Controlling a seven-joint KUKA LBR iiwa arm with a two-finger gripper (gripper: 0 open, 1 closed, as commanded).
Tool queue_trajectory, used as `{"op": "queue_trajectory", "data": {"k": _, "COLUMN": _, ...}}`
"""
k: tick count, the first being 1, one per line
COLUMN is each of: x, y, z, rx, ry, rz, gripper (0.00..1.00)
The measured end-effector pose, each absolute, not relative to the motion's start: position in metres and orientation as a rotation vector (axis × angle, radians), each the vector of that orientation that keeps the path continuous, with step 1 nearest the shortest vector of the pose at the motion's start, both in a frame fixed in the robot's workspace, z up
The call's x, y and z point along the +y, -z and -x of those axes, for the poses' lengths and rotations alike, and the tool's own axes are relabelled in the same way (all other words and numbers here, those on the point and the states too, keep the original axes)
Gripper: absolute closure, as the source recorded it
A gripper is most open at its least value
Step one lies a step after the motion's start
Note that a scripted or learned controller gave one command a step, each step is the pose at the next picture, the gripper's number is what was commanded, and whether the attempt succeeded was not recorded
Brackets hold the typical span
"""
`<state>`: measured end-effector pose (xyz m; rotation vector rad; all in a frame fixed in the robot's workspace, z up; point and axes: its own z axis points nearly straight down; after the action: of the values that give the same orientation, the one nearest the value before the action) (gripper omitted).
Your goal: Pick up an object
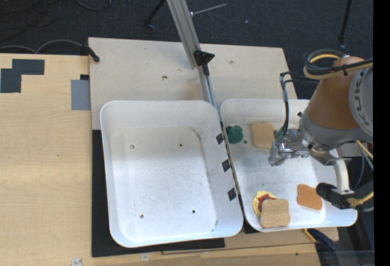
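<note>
The right bin (244, 194) holds several small objects. A green lump (234, 133) lies near its left wall, with a tan bread-like slice (262, 134) just right of it. Near the front lie a tan slice (275, 212) overlapping a red and yellow piece (262, 199), and an orange piece (309, 197). My gripper (279, 154) hangs over the middle of the right bin, just right of and below the upper tan slice. Nothing shows between its fingers.
The left bin (159, 173) lies beside the right one, with a row of black clips (224, 164) along the divide. A slanted metal rail (183, 21) rises behind the bins. Cables (326, 63) hang by the arm at the right.
</note>
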<state>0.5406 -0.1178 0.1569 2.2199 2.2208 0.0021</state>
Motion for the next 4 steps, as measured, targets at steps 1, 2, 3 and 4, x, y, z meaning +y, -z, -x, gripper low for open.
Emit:
{"op": "queue_trajectory", "data": {"k": 1, "x": -0.129, "y": -0.211, "z": -0.538, "rx": 2.217, "ry": -0.002, "rz": -2.223, "gripper": 1.00}}
{"op": "queue_trajectory", "data": {"k": 2, "x": -0.126, "y": -0.264, "z": -0.548, "rx": 2.220, "ry": -0.003, "rz": -2.219, "gripper": 1.00}}
{"op": "queue_trajectory", "data": {"k": 3, "x": -0.079, "y": -0.248, "z": -0.557, "rx": 2.229, "ry": 0.003, "rz": -2.221, "gripper": 1.00}}
{"op": "queue_trajectory", "data": {"k": 4, "x": -0.033, "y": -0.235, "z": -0.565, "rx": 2.229, "ry": 0.005, "rz": -2.222, "gripper": 1.00}}
